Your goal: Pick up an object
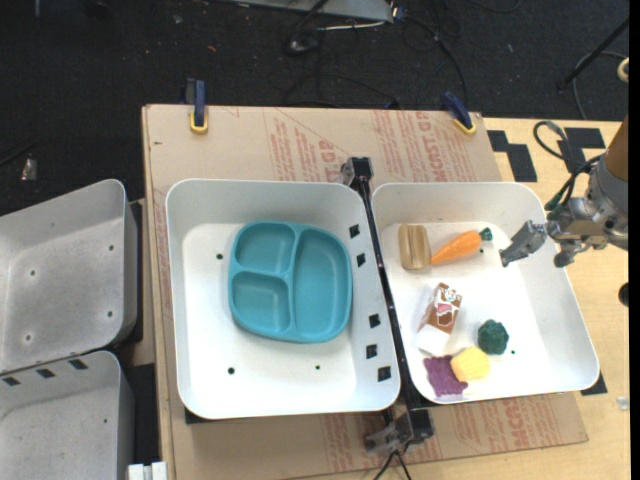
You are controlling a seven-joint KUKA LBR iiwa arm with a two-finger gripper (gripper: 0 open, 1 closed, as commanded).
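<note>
Frankly, my pincer [538, 240] hung spread and empty over the right bin's [572, 313] edge; the carrot [458, 247] lay near the bread [414, 246], so I risked nudging both.

Six small things lie in the right shallow white plastic bin [560, 288]: a tan, rounded bread-like block [414, 246] standing lengthwise near the bin's far left part, and just beside it an orange toy carrot with a green tip [462, 246], lying on its side with the green end pointing right. Nearer the front, a small brown-and-white printed carton [441, 311] lies tilted above a white patch, with a dark green lumpy round piece [492, 337] apart to its right. At the front, a yellow rounded piece [471, 365] touches a flat purple piece [440, 376] on its left.
</note>
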